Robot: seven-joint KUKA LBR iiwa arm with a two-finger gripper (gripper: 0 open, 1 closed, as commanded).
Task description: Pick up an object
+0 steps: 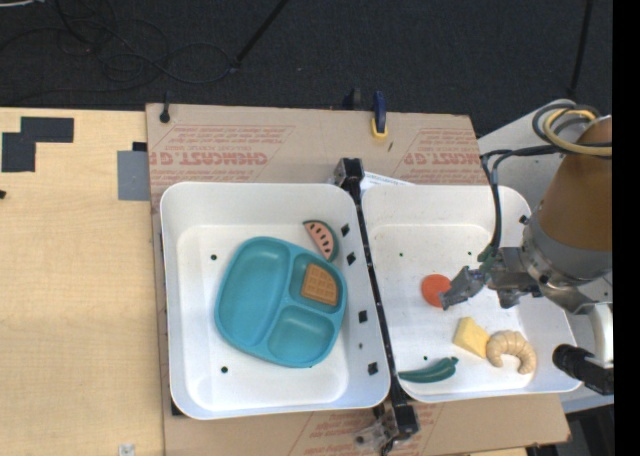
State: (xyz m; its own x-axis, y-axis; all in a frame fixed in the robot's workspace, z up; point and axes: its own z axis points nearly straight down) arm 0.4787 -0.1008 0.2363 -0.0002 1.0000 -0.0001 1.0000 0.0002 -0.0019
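In the right bin (440,224) lie a small red-orange ball-like fruit (435,289), a yellow wedge (468,336), a tan croissant (511,350) and a dark green pod (430,372). My gripper (463,288) hangs low over this bin, just to the right of the red fruit and seemingly touching its edge. The yellow wedge sits just below the gripper. The grey arm with its orange band (585,204) comes in from the right and covers the bin's right side.
The left bin (190,244) holds a blue sectioned plate (265,299) with a brown waffle (320,285) in one section, and a watermelon slice (320,237) beside it. A black divider rail (362,264) runs between the bins. Cables loop near the arm.
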